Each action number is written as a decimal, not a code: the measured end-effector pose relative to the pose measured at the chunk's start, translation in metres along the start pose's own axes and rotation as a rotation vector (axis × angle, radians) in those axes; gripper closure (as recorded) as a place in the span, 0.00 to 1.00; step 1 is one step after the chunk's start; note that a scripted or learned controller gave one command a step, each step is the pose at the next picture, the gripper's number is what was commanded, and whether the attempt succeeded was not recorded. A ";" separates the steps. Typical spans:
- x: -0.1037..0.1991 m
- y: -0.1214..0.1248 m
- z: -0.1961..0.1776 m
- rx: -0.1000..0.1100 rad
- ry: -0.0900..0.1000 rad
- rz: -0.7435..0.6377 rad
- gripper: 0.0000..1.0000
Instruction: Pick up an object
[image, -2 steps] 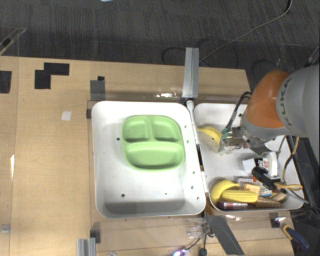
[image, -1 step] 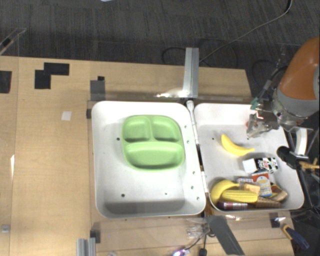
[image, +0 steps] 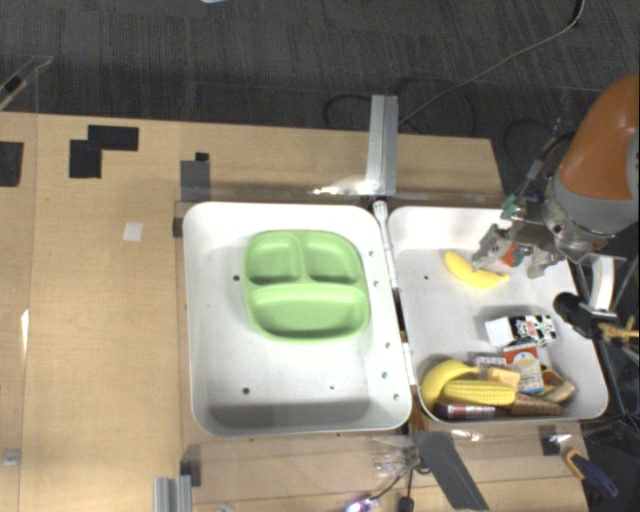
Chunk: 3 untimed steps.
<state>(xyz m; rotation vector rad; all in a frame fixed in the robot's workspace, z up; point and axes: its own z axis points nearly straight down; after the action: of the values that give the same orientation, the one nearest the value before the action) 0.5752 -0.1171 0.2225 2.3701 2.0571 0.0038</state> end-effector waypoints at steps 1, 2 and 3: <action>0.001 0.039 0.124 -0.003 0.000 -0.116 0.00; 0.025 0.078 0.135 -0.008 0.001 -0.109 0.00; 0.028 0.080 0.124 -0.009 0.003 -0.118 1.00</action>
<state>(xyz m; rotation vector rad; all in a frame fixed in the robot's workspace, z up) 0.6586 -0.1004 0.0989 2.2406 2.1903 0.0172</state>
